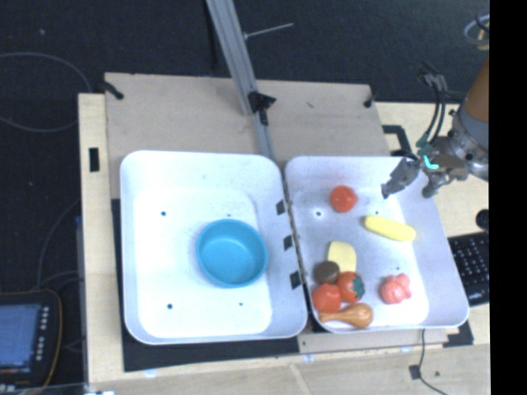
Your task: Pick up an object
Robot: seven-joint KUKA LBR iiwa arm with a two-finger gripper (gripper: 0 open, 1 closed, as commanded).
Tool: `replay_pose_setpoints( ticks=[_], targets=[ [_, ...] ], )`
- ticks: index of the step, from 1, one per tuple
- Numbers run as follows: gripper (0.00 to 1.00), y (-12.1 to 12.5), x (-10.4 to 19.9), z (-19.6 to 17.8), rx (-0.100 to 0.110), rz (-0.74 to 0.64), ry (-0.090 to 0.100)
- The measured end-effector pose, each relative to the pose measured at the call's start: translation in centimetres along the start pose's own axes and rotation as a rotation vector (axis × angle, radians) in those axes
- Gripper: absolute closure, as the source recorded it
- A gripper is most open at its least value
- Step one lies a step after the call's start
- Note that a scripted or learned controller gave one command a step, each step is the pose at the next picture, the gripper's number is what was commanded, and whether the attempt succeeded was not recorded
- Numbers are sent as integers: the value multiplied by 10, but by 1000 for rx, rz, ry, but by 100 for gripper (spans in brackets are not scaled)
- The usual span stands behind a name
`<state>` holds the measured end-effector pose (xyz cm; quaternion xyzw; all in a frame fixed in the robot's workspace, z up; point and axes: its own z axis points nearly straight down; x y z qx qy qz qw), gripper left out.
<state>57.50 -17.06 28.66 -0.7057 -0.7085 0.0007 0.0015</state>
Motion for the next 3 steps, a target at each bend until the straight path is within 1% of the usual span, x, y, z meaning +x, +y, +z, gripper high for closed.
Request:
replay_pose_setpoints(
  ticks=[1, 2, 3],
  targets=[
    [0, 1, 0, -2, -4, 0, -1],
    [0, 1, -5, 42, 1, 5, -4],
    [0, 7, 0, 100, 2, 7, -4]
  ],
)
